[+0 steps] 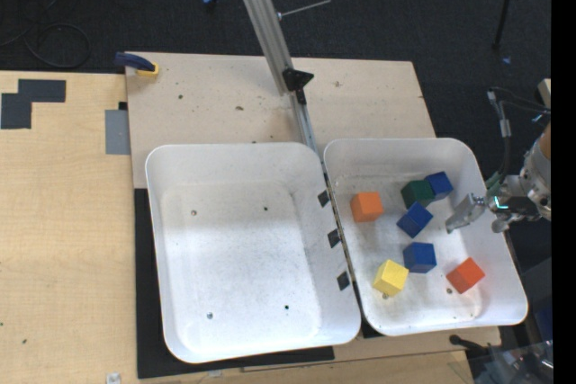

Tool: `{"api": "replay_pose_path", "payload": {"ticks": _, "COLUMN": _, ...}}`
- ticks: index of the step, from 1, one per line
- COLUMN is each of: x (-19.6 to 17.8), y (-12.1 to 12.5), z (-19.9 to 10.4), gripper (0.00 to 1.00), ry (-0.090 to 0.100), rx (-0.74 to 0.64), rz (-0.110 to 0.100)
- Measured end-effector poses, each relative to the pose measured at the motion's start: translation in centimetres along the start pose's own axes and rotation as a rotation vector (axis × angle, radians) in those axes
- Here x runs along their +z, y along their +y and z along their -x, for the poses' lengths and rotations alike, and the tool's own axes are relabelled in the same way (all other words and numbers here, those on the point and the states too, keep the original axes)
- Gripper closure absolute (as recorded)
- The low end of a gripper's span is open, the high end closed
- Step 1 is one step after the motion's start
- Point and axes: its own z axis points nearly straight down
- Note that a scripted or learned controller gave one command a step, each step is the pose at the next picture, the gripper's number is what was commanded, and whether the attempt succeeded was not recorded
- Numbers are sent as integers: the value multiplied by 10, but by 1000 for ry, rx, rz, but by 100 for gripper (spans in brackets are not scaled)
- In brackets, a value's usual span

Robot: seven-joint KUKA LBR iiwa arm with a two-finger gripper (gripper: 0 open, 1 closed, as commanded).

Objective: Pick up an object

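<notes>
The right bin (396, 153) holds several small blocks: an orange cube (366, 206), a dark green cube (417, 192) touching a blue cube (439, 184), two more blue cubes (414, 219) (419, 256), a yellow cube (391, 277) and a red-orange cube (465, 275). My gripper (481, 216) hangs over the bin's right side, above and to the right of the blue cubes. Its two grey fingers (463, 213) stand apart, open, with nothing between them. No block touches it.
The left bin (180, 166) lies beside the right one, with black clips (331, 236) along the shared rim. A slanted aluminium post (265, 18) rises behind the bins. A wooden board lies under and behind both bins.
</notes>
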Motion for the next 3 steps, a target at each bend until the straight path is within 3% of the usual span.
{"api": "replay_pose_path", "payload": {"ticks": 1, "x": -2, "y": 1, "z": 1, "gripper": 0, "ry": -1, "rx": 2, "rz": 5}}
{"api": "replay_pose_path", "payload": {"ticks": 2, "x": 58, "y": -9, "z": -1, "gripper": 0, "ry": 0, "rx": 1, "rz": -1}}
{"api": "replay_pose_path", "payload": {"ticks": 3, "x": 108, "y": -4, "z": 7, "gripper": 0, "ry": 3, "rx": 1, "rz": 5}}
